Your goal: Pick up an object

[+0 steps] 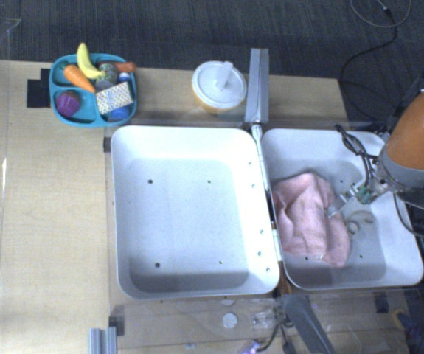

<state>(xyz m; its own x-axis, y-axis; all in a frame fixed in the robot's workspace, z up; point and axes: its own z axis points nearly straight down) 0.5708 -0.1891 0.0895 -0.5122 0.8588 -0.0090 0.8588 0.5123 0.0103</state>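
Observation:
A crumpled pink cloth [307, 216] lies in the left half of the right bin [388, 268], against the wall shared with the other bin. My gripper [342, 206] hangs low in that bin, at the cloth's right edge, pointing down and left toward it. I cannot make out whether it touches the cloth. The grey arm with its orange band [418, 135] comes in from the right, trailing thin cables over the bin's far right corner.
The left bin [189, 212] is a bare white floor beside the right one. Behind the bins stand a blue tray of toy food [92, 88], a white lidded cup [219, 85] and a grey metal post [256, 87].

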